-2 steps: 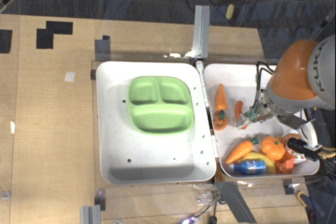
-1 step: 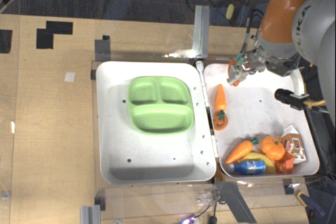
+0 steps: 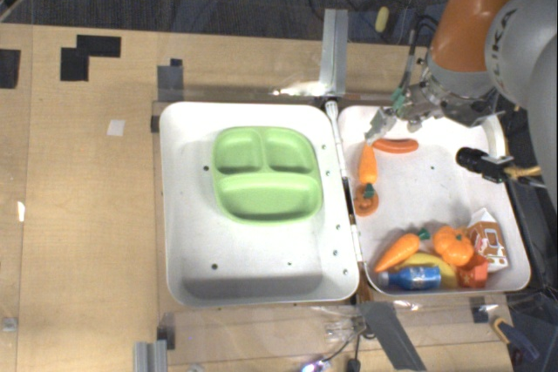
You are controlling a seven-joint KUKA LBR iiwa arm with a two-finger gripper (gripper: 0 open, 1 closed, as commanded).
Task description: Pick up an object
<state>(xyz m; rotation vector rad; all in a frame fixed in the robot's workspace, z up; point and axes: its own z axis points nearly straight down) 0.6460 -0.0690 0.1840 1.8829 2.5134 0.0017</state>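
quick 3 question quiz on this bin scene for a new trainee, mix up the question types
1. True or false: the green divided plate lies in the right bin.
2. Which item lies closest to the end effector? A) blue bottle B) red sausage C) orange pumpkin
3. Fill in: most of the toy food is piled at the right bin's ____ edge.

Key: 1 false, it lies in the left bin. 2 B. 3 near (bottom).
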